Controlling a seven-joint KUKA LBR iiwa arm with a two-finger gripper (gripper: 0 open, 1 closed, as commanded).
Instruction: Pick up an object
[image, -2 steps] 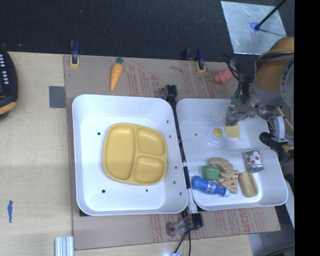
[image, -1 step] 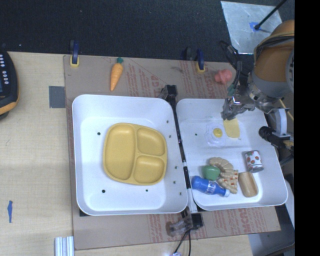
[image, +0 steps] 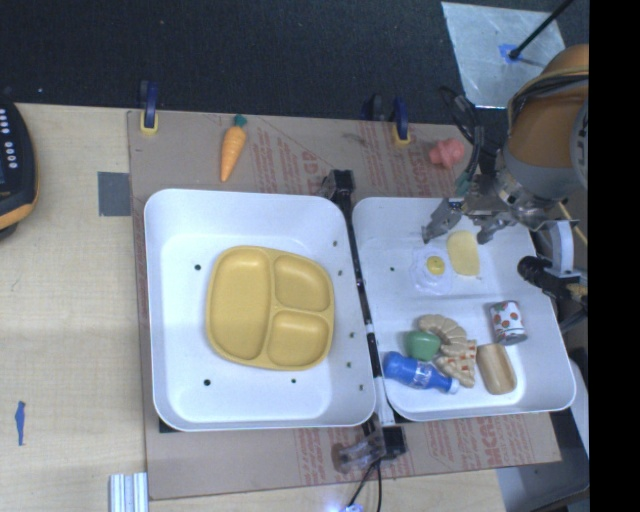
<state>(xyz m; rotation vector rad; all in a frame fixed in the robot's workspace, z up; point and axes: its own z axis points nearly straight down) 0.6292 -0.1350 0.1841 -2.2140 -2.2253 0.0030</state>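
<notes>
Pale yellow block, cheese-like (image: 463, 253), lay in the right bin (image: 392, 300) near its far end, long axis running roughly toward the viewer. Gripper (image: 462, 230) hung directly above it, fingers spread apart to either side, nothing between them; block sat just below the gap, slightly nearer the right finger. Fried-egg toy (image: 434, 267) lay just left of the block. Can (image: 507, 322), bottle (image: 418, 371) and bread roll (image: 497, 367) clustered at the near end. Yellow divided plate (image: 270, 306) occupied the left bin (image: 180, 300).

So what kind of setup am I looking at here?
Most likely a lab bench for robot grasping trials: two white bins clamped to a board, toy food such as the carrot and fried egg, and the arm's claw above the right bin.
</notes>
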